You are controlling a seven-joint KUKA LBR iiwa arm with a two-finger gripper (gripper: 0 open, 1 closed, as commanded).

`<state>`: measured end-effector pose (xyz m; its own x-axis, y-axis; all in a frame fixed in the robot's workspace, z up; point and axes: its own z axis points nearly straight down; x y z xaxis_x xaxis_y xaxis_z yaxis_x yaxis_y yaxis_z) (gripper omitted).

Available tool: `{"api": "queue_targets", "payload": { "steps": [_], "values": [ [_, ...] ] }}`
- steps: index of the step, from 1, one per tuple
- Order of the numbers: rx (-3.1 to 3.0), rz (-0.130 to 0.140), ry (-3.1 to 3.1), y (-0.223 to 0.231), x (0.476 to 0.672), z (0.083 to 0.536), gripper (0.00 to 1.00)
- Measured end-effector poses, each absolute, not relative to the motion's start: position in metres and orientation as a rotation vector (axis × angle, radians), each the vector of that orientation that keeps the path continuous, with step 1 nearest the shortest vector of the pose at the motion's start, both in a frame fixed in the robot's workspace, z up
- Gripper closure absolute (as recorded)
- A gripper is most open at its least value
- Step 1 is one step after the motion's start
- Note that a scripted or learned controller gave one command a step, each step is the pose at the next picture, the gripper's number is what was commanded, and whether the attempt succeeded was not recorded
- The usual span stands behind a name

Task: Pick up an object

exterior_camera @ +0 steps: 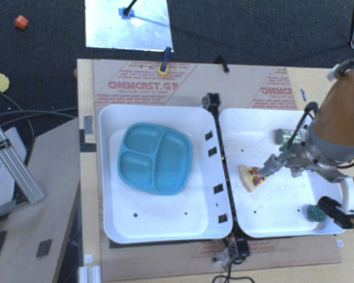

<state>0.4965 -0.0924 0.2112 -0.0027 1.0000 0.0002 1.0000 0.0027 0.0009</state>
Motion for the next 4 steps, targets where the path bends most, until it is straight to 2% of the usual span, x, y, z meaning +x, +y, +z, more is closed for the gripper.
{"api": "queue_targets", "payload": {
  "steps": [1, 2, 3, 4],
  "values": [
    [2.221, -0.002, 2.225, -0.092, 0.519, 0.123, 0.00],
    [2.211, 0.006, 2.225, -0.085, 0.570, 0.084, 0.00],
    [2.227, -0.004, 2.223, -0.090, 0.505, 0.084, 0.00],
    [2.219, 0.003, 2.221, -0.089, 0.509, 0.095, 1.00]
  ]
}}
